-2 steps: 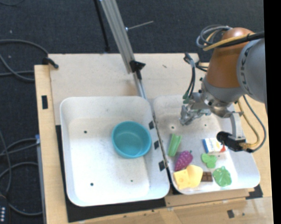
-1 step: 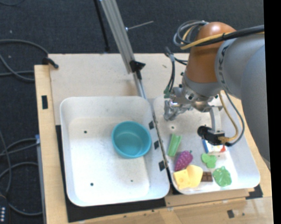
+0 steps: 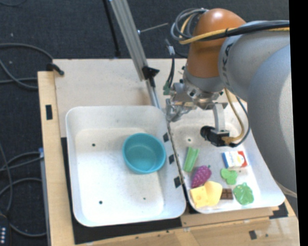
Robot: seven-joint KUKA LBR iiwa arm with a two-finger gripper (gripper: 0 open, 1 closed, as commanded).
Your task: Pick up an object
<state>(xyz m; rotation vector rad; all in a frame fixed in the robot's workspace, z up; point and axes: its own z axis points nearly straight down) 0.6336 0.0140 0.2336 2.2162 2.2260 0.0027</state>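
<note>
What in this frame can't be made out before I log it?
- Gripper: small and blurred at the bins' divider; finger state unreadable.
- Right bin: its right side is covered by the arm.
- Brown item: mostly hidden by the yellow piece and green toy; unidentifiable.
- Small box: label too small to read.
- Bowl: plain to see, in the left bin.

Dark carpet floor (image 3: 48, 27) with loose black cables (image 3: 9, 70) around pale wooden bench (image 3: 99, 84).
</note>
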